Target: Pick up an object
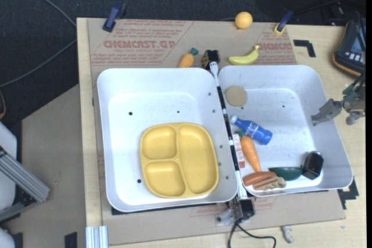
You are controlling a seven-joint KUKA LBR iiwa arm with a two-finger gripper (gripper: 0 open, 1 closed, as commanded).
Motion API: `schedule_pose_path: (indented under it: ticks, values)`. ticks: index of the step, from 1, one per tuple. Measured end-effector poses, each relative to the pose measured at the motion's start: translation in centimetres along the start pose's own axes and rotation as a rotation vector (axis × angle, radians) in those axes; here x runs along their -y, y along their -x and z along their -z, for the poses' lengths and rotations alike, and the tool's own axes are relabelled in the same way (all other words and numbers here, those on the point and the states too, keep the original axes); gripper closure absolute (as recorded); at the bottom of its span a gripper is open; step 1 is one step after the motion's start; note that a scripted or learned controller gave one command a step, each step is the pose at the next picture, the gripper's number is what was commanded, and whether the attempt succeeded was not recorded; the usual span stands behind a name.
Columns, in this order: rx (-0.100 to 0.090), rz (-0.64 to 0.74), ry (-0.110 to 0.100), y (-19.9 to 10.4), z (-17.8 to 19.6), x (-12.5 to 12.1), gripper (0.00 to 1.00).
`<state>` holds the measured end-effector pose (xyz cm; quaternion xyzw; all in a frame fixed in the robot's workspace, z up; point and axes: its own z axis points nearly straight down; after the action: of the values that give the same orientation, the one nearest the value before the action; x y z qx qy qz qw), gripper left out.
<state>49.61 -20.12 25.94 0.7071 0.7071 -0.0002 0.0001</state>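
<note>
Carrot [250, 152] lies in right bin [302, 81], touching blue bottle [253, 130], hot dog [264, 180] just below it. Gripper [339, 110] right of carrot, over bin's edge, fingers spread, nothing between.

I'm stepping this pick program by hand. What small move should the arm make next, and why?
Probably swing the gripper leftward over the right bin, toward the blue bottle. The gripper sits at that bin's right rim, apart from everything, while the bottle, carrot and hot dog lie along the bin's left side.
</note>
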Motion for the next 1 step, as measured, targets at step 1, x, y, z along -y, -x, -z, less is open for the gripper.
schedule_pose_path:
  ticks: [1]
  values:
    - [-0.001, 0.001, -0.002, -4.92, -9.02, 1.73, 0.00]
